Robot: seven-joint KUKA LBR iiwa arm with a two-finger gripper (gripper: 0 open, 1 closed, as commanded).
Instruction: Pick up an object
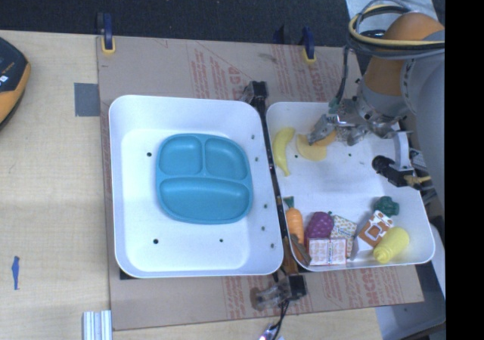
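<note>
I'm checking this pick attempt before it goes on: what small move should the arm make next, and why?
Probably a short straight descent, then close. The gripper sits at the top of the right bin, right over a pale yellow piece beside the banana. I can't tell whether anything is between the jaws yet, so lifting now may come up empty.

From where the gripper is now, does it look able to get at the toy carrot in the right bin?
Probably yes. The gripper is above the same bin's far end, and the carrot lies exposed from above, though it hugs the left wall with a purple toy alongside, leaving tight finger room.
</note>
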